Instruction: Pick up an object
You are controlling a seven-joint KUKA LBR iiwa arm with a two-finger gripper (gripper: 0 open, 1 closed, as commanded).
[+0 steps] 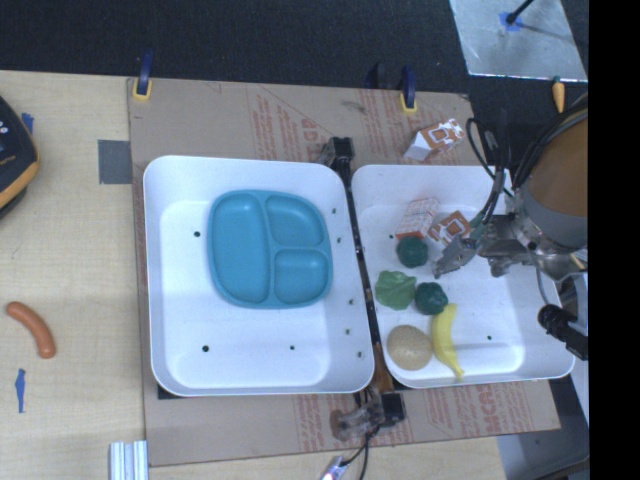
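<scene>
No pick is achieved yet: the end effector [452, 258] hangs low in the right bin [500, 358], grip state indeterminate, with the dark green ball [411, 252] just beside it, unlifted.

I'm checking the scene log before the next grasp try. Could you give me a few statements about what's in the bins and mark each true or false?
1. The blue divided plate lies in the left bin. True.
2. The banana lies on the bare bench outside both bins. False: it lies in the right bin, beside the beige round object.
3. A sausage lies on the bench, left of the bins. True.
4. The gripper hangs over the left bin. False: it is over the right bin.
</scene>
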